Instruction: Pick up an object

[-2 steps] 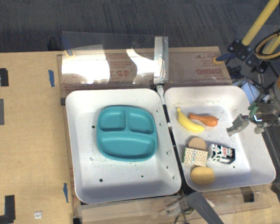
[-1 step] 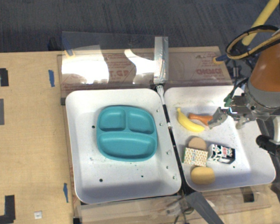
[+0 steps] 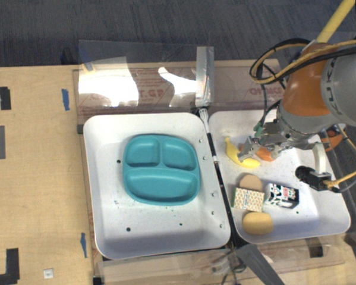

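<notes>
Hovering low at right-centre of frame, gripper (image 3: 257, 148) beside yellow banana (image 3: 237, 154) in right bin (image 3: 334, 220) | jaws' state: cannot tell | tip: centre jaws across banana, descend fully, then clamp.

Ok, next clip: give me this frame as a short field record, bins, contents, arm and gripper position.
left bin: holds a teal divided plate
right bin: yellow banana, patterned block, tan round item, black-and-white item
arm: reaching in from the right, over the right bin
gripper: low at the banana's right side
grasp: cannot tell
</notes>
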